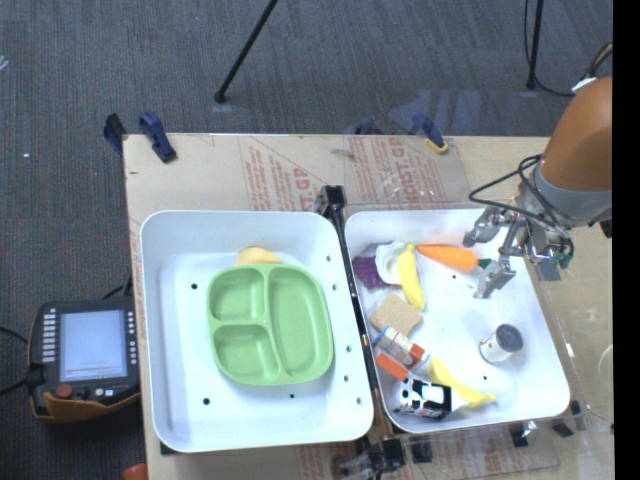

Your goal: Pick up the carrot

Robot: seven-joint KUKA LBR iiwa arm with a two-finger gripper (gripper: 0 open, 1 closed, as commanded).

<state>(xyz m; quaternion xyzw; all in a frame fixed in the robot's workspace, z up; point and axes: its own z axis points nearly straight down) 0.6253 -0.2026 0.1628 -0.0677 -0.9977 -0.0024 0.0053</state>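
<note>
Nearest my camera sits the black-and-white toy cow [423, 397] at the right white plastic bin's [540, 393] front edge. Farther back, the orange plastic carrot [449, 257] lies flat, long axis roughly across the bin, leafy end just beside the claw. My two-finger gripper [497, 254] hangs right of it, fingers spread and holding nothing, wrist bent over the bin's right rim from the grey arm [580, 163].

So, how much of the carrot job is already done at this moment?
Done: the gripper has been brought over the right bin, close beside the carrot. In hand: nothing; the carrot lies on the bin floor next to the banana, not between the fingers. Left: closing on the carrot and lifting it.
</note>
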